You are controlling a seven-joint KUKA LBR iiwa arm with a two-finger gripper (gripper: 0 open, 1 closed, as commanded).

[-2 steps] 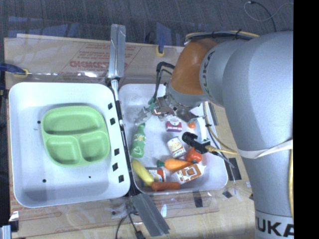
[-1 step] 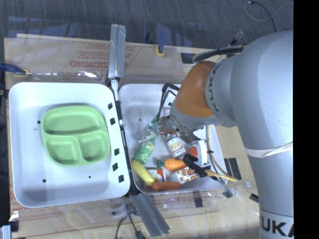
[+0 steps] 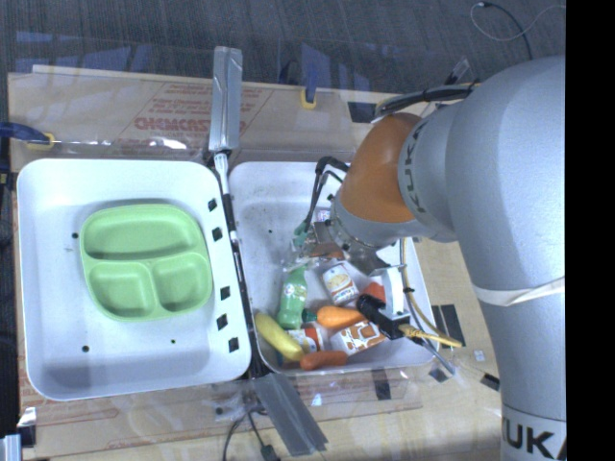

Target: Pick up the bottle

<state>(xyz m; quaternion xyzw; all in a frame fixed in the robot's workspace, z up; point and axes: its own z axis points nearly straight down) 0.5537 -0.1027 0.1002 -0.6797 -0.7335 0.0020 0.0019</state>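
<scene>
My claw (image 3: 309,240) hangs low over the right bin (image 3: 258,192), its grip impossible to judge.
The green bottle (image 3: 292,297) stands just below, toward the bin's front-left corner, crowded by 1 banana (image 3: 276,336).

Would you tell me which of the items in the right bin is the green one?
It is the green bottle, lying left of centre in the right bin, just above the yellow banana. Its neighbours are orange, white or yellow.

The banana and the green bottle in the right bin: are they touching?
Cannot tell. In the camera view the banana lies right below the green bottle, their edges meeting in the picture, but real contact is unclear.
</scene>
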